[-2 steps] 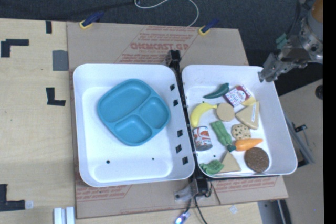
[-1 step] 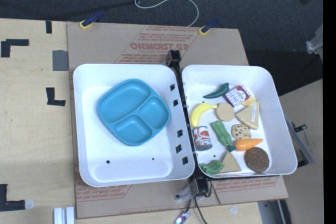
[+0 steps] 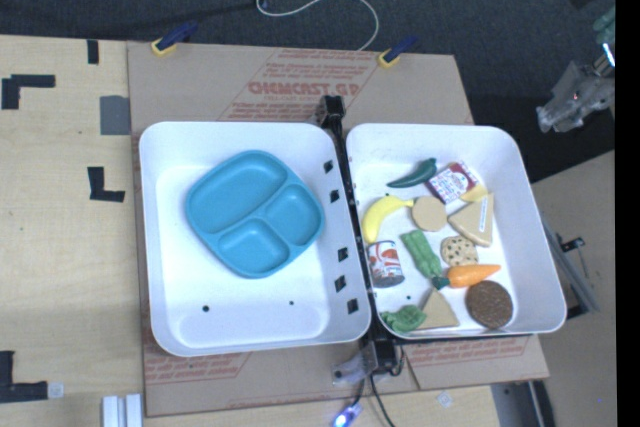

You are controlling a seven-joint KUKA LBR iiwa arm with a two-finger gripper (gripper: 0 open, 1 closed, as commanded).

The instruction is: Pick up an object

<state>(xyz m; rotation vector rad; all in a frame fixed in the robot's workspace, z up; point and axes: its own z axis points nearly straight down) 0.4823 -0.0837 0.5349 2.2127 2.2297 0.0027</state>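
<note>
The right white bin (image 3: 520, 215) holds several toy foods: a yellow banana (image 3: 384, 213), a dark green chili (image 3: 412, 175), a red packet (image 3: 450, 182), a cheese wedge (image 3: 476, 220), a cookie (image 3: 458, 250), an orange carrot (image 3: 472, 273), a small can (image 3: 385, 262) and a brown round patty (image 3: 490, 303). My gripper (image 3: 573, 103) hangs at the far right, outside and above the right bin's back corner, well apart from every object. It looks grey and blurred.
The left white bin (image 3: 170, 295) bears a blue divided plate (image 3: 255, 212). Both bins rest on a cardboard sheet (image 3: 300, 80) held by yellow-blue clamps (image 3: 175, 37). A white cable (image 3: 300, 10) loops over the dark floor behind.
</note>
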